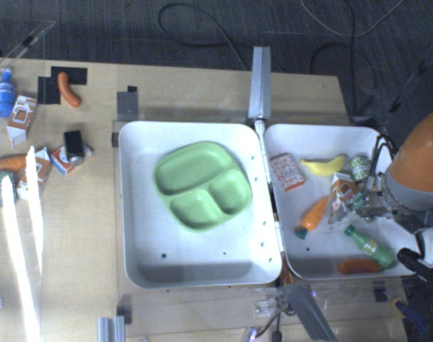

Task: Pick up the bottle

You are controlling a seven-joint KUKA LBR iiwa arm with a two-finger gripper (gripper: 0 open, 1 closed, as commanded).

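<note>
The counter [74, 248] carries two white bins. The left bin [138, 262] holds a green sectioned plate [202, 184]; the right bin [312, 266] holds the clutter that matters here. The grey arm [419, 177] with its orange band leans in from the right, and its claw [360, 204] sits low over the middle of the right bin; whether it is open or closed cannot be told from this angle.

The green bottle [369, 245] lies flat near the bin's front right, just below the claw and apart from it. Its long axis runs diagonally: the narrow neck points up-left toward the bin's centre, the wider base down-right toward the rim.

Risks, as I judge them: the claw is nearer a crinkled snack packet [340, 191] and a carrot [313, 214] than the bottle, so a straight descent would likely catch those instead. A red sausage-like piece [359, 266] lies just beside the bottle's base and could be nudged or pinched along with it. Closing along the bottle's axis rather than across it would probably let the round body roll out.
</note>
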